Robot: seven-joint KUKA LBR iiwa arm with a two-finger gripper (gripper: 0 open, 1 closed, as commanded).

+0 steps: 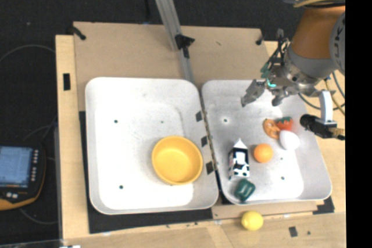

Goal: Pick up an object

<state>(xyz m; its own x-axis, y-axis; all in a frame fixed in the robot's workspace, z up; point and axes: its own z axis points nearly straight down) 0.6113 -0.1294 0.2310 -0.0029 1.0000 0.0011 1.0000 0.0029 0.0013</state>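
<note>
plainly, the camera view shows the gripper (263, 93) hanging above the far part of the right bin (232, 96), its jaws spread apart with nothing between them, one finger (251, 93) angled toward the bin's middle and the other nearer the wrist. the candidates for picking all lie nearer the camera than the jaws: an orange ball (263, 153) near the bin's middle, a white egg-shaped thing (289, 140) just beside it, an orange and red toy (276, 125) touching or nearly touching the egg, a black and white carton (239, 161) standing beside the ball, and a dark green piece (244, 189) close to the bin's near rim. the left bin (110, 101) holds a yellow bowl (176, 160), and a yellow lemon (251, 220) sits outside both bins on the worktop (116, 49). the likeliest trouble, as i judge it, is crowding: the egg, the toy and the ball sit so near one another that jaws coming down on one could knock a neighbour or close on two at once, and round things like the ball and egg may squirt out sideways if the fingers meet them off centre. the carton looks upright and may tip if brushed, rolling into the ball. the green piece lies so close to the rim that a finger could strike the bin wall before closing. a descent from the present spot would meet bare bin floor, so the arm must first travel toward the cluster.
</note>
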